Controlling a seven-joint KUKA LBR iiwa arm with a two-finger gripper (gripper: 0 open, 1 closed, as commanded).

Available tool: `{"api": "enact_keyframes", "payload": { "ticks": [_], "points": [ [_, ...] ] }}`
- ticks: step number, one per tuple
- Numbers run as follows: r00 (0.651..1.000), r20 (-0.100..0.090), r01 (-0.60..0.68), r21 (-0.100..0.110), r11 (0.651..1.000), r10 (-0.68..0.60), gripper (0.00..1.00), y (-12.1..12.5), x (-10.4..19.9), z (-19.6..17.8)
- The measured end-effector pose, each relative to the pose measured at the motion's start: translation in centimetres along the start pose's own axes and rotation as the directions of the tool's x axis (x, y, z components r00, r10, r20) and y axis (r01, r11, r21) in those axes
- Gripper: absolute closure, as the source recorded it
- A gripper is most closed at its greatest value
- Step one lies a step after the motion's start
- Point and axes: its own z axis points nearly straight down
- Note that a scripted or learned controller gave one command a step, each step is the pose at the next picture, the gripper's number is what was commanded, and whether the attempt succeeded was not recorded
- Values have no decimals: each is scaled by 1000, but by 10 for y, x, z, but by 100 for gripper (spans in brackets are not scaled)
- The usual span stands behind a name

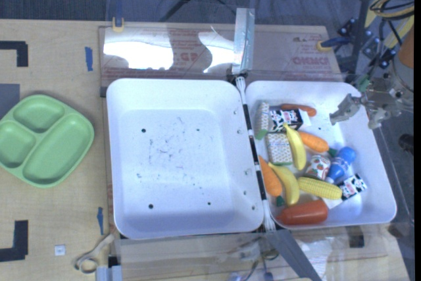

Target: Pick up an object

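Toys (299,158) crowd the right bin (381,204), beside the left bin (177,148); a divided plate (43,139) lies apparently farthest left.

Cut off by the right edge: the arm (408,56), only its wrist end showing. Claw (360,108) blurred, finger state unreadable. Partly buried under a banana (295,147): a small patterned packet (280,149). Too small to read: print on the cow-patterned carton (285,118).

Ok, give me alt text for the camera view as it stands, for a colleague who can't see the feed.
The gripper hangs over the right bin's far right corner with nothing between its fingers, above a pile of toy food including bananas, a corn cob and a carrot. A green divided plate sits left of the left bin.
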Motion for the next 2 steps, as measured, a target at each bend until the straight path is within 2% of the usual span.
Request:
{"api": "enact_keyframes", "payload": {
  "ticks": [1,2],
  "points": [
    [989,-1,149,-2,989,-149,0,-4,20,139],
    [989,-3,148,3,989,-148,100,-4,20,133]
  ]
}}
